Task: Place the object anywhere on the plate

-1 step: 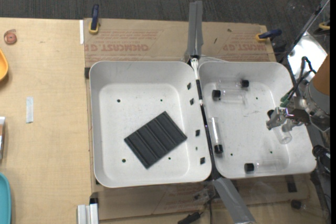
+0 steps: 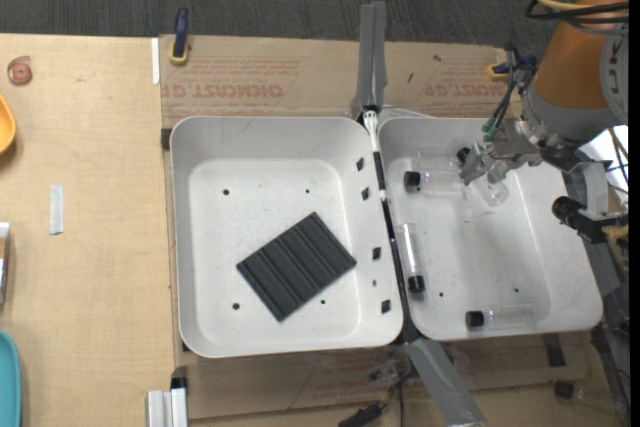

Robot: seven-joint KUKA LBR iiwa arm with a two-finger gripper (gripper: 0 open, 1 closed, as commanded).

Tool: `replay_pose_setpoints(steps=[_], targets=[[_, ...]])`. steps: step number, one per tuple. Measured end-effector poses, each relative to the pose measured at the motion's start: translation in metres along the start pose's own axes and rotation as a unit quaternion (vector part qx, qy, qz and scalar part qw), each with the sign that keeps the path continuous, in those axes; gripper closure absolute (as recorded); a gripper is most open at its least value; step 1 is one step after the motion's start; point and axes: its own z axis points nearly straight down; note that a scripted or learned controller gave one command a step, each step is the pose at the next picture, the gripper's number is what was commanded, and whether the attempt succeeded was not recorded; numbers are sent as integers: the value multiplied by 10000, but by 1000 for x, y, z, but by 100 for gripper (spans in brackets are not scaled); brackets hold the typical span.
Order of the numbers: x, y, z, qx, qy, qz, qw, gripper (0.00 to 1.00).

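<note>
Well, you have the bench (image 2: 80, 165) with two white bins side by side, the left bin (image 2: 185, 215) and the right bin (image 2: 570, 285), touching along their inner rims. The grey and orange arm (image 2: 580, 65) reaches in over the right bin's far right corner. The dark ribbed plate (image 2: 297, 266) lies tilted on the left bin's floor, nothing on it. The gripper (image 2: 490, 170) hangs over the right bin's far half; you cannot tell whether it is open or closed, or gripping anything. What seem to be clear tubes with black ends lie in the right bin: a long tube (image 2: 408, 255) along the left wall, an upper tube (image 2: 425, 180) just beside the gripper, and a lower tube (image 2: 495, 318) near the front rim.
</note>
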Motion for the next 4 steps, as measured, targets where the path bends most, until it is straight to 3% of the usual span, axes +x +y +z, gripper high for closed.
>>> replay_pose_setpoints(steps=[1, 2, 3, 4], targets=[[116, -46, -15, 5, 3, -367, 9993, 100], [176, -100, -30, 8, 2, -466, 9989, 100], [225, -39, -14, 14, -5, -340, 9994, 100], [225, -39, -14, 12, -6, -342, 9994, 0]])
